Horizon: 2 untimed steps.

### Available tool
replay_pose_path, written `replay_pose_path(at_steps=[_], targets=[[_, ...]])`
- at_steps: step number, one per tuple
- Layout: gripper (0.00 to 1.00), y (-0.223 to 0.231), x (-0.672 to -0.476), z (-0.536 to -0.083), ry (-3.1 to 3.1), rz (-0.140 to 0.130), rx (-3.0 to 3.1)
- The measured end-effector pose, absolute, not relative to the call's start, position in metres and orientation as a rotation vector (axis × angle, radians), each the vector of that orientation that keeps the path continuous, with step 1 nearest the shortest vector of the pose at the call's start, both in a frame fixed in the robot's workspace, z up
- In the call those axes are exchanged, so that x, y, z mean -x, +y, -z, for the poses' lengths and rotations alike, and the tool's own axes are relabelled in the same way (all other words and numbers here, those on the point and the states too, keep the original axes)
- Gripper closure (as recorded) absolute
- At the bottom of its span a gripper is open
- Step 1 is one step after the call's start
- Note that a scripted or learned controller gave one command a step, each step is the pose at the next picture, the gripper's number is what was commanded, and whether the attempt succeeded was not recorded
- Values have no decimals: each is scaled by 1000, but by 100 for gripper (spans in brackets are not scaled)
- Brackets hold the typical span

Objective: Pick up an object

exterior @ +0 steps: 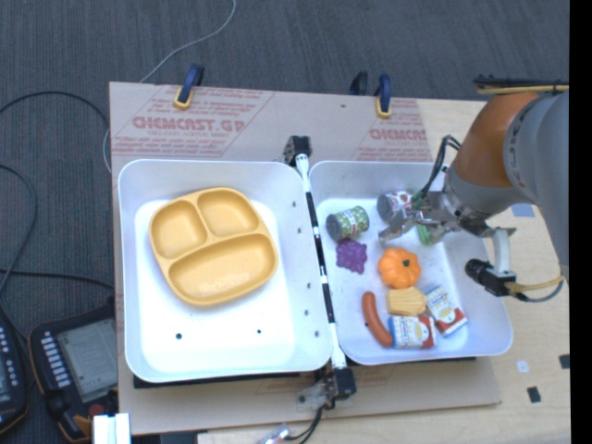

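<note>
On the tabletop (139, 118) we see two shallow white bins side by side. The left bin (185, 350) holds a yellow divided plate (215, 245), with two small compartments at the far side and one long one nearer us; the plate lies tilted within the bin.

The right bin (486, 336) holds the toy food. A green-labelled can (349, 222) lies on its side near the bin's left wall, with a purple bunch of grapes (351, 255) just beside it. An orange pumpkin (400, 268) sits in the middle. Near the front lie a red sausage (376, 318), a yellow wedge of cheese (405, 301), a blue-and-red packet (413, 333) and a small red-and-white carton (445, 311), all close together.

The arm (504, 151) reaches in from the right, and its pincer (407, 218) sits low in the far part of the right bin, above the pumpkin. A silvery grey can (396, 204) lies right at the pincer's tip, but we cannot tell whether it sits between the fingers, nor whether the pincer is wide or narrow.
</note>
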<state>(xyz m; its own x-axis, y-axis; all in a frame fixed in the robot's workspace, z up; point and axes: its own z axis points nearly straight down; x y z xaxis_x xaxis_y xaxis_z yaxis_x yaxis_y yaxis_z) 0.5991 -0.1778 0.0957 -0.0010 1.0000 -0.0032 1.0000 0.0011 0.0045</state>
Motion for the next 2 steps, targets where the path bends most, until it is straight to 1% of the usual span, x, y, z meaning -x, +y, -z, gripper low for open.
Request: replay_pose_path(at_steps=[1,2], targets=[[100,-178,-600,-106,2217,-1,-2214],[0,-178,-600,-106,2217,-1,-2214]])
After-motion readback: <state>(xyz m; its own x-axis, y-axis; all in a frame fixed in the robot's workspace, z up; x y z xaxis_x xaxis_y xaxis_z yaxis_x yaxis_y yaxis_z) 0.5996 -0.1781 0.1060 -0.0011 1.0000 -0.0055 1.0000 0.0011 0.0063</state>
